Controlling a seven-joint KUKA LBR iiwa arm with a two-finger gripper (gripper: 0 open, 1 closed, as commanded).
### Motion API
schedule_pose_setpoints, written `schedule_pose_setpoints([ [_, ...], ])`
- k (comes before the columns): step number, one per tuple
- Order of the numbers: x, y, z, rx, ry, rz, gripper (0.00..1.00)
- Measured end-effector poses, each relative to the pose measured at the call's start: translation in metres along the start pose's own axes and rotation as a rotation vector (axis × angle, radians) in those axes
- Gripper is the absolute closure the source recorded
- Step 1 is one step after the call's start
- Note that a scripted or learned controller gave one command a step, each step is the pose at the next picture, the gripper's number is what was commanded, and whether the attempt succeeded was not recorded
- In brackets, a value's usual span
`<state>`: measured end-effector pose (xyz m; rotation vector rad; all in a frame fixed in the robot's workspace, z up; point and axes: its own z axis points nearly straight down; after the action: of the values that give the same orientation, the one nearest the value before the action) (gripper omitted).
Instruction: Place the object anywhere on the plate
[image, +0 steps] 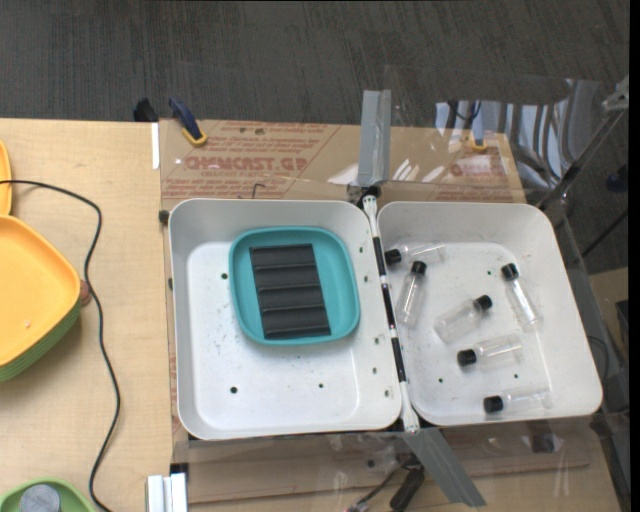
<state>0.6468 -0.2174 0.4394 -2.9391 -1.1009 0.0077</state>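
Six vials (480, 349) — right bin (570, 300), teal plate (345, 290) left

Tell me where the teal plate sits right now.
The teal plate lies in the left white bin, toward its upper middle, beside the divider to the vial bin.

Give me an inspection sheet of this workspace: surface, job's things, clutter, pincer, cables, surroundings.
Surface: two shallow white bins side by side, left bin and right bin, on a bench with brown cardboard behind them.
Job's things: teal plate with a dark ribbed insert in the left bin; six clear vials with black caps scattered lying in the right bin, e.g. one vial.
Clutter: yellow dishes at the left edge; a green object at the bottom left.
Pincer: nothing seen.
Cables: black cable curving across the wooden table on the left.
Surroundings: dark carpet behind the bench.
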Motion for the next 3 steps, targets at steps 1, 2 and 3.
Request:
schedule_pose_setpoints([
  [1, 0.0, -0.002, 0.001, 0.001, -0.001, 0.122, 0.0],
  [2, -0.007, 0.001, 0.0, -0.001, 0.0, 0.256, 0.0],
  [3, -0.012, -0.004, 0.001, 0.001, -0.001, 0.401, 0.0],
])
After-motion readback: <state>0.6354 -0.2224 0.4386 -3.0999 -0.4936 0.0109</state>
